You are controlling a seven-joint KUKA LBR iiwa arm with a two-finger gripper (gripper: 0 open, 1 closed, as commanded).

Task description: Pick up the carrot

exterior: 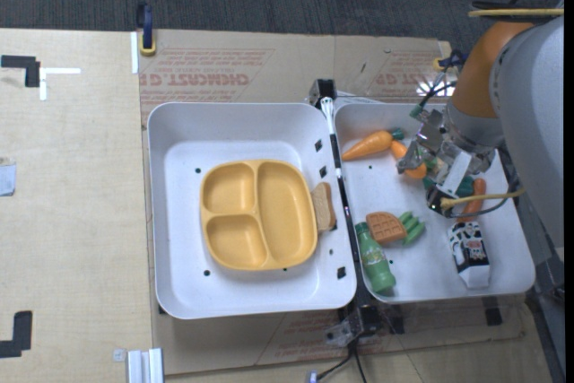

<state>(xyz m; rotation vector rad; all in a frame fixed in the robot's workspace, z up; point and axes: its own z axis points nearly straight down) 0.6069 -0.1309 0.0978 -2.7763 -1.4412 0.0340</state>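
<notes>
The carrot [368, 145], orange with a small green top, lies slanted in the far left part of the right bin [502, 282]. My gripper [416, 159] is low in that bin, just right of the carrot's green end. A small orange piece [411, 169] shows right at the gripper's tip, partly hidden by it. The carrot itself lies free on the bin floor, beside the gripper and not inside it.
The right bin also holds a green bottle [375, 257], a waffle-like piece on something green [390, 229], a milk carton [468, 252] and a red-orange item [475, 191] under the wrist. In the left bin [170, 220] sit a yellow divided plate [258, 213] and a bread slice [324, 206].
</notes>
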